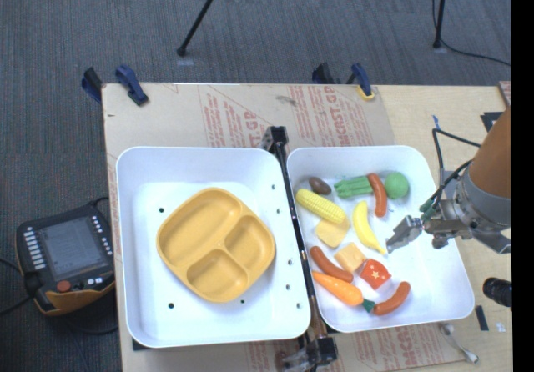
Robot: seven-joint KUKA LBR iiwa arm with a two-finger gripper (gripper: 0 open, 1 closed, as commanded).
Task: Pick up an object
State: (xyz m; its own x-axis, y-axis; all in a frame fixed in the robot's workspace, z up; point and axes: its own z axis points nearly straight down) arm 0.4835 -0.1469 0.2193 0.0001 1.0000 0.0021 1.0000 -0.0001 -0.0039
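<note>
Claw poised over toy food in the right bin

Claw [404, 234] hangs just inside the right bin [450, 295], its fingers spread a little apart with nothing between them, right beside the lower tip of the banana [364, 226]. That banana looks like the nearest candidate for the pick. It lies among other toy food: a corn cob [321, 206] to its left, a cheese wedge [332, 233] below the corn, a red sausage [380, 194] and a green ball [396, 185] above, and a red pepper [375, 273] below.

To do this step well, the fingers should straddle the banana across its narrow width, not along its length, and close near its middle so it does not swing out. The pieces lie close together, so a straight descent onto a clear spot matters; a slanted approach would likely nudge the neighbours instead. The carrot [337, 288] and lower sausage [392, 299] sit more loosely spaced, a fair alternative. The left bin [133, 187] carries a yellow divided plate [215, 243], well apart from the work.
</note>
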